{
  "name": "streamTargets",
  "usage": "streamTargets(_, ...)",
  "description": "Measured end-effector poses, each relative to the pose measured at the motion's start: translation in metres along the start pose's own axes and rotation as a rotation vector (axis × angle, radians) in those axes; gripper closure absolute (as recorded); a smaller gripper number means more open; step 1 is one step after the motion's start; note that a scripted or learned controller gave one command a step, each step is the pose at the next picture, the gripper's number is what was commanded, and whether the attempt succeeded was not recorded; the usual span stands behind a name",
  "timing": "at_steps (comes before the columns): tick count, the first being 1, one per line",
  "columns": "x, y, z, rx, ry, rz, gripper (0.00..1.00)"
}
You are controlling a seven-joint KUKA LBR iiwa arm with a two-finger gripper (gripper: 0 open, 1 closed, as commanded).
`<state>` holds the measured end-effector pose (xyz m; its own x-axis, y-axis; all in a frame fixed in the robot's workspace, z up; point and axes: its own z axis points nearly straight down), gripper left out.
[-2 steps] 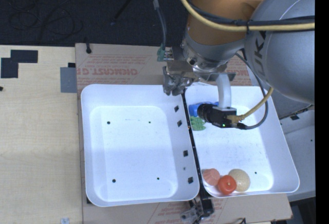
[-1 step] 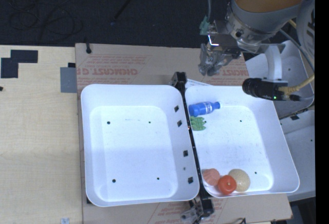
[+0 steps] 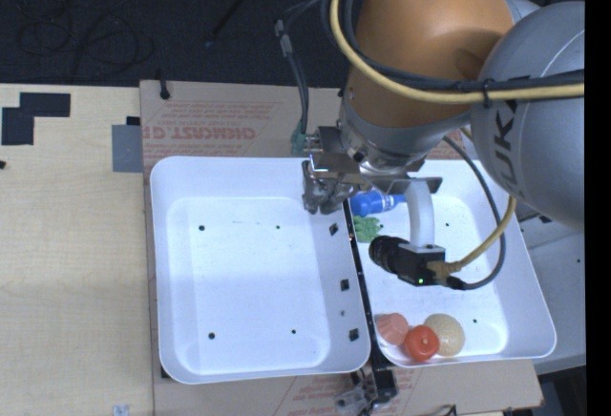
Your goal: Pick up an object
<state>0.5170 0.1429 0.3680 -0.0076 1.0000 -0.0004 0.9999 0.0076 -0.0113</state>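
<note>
My gripper (image 3: 326,198) hangs under the big orange wrist over the divider between the two bins, at the right bin's upper left part. A blue object (image 3: 371,204) lies just to its right, partly hidden by the gripper body. Below that lies a small green object (image 3: 366,230). In the right bin's near corner a pink piece (image 3: 390,326), a red round piece (image 3: 421,343) and a beige round piece (image 3: 446,333) sit close together. I see nothing held in the gripper.
The left bin (image 3: 181,214) lies beside the right bin (image 3: 516,309) on brown cardboard (image 3: 220,123). A black camera module with cable (image 3: 409,261) hangs from the wrist over the right bin. The arm covers that bin's far part.
</note>
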Motion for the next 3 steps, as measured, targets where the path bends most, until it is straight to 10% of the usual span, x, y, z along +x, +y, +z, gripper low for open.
streamTargets(1,0.028,-0.043,-0.076,-0.015,0.003,0.002,1.00)
streamTargets(3,0.089,-0.041,-0.059,-0.004,-0.003,0.005,1.00)
